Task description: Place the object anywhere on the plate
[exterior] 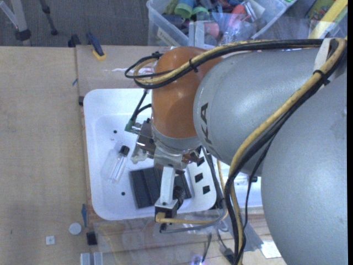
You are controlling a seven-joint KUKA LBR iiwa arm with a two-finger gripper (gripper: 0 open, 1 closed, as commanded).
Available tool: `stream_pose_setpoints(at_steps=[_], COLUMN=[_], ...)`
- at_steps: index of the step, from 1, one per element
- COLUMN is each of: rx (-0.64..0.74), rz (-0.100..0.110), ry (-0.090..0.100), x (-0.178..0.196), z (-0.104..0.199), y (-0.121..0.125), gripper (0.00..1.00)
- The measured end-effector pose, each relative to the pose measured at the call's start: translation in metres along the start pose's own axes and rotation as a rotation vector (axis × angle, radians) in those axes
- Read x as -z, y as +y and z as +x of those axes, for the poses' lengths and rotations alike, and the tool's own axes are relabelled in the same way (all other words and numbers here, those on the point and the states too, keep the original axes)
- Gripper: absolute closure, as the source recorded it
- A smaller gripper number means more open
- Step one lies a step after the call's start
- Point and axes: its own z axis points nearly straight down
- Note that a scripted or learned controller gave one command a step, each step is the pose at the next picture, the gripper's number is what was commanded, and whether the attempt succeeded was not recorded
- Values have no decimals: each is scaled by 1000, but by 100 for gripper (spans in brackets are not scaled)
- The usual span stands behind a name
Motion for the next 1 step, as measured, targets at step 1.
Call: stream_pose_setpoints(at_steps=[1], rx=[-218], rz=[-7], ry=[17], x=[-150], z=[6], y=[3], gripper=[0])
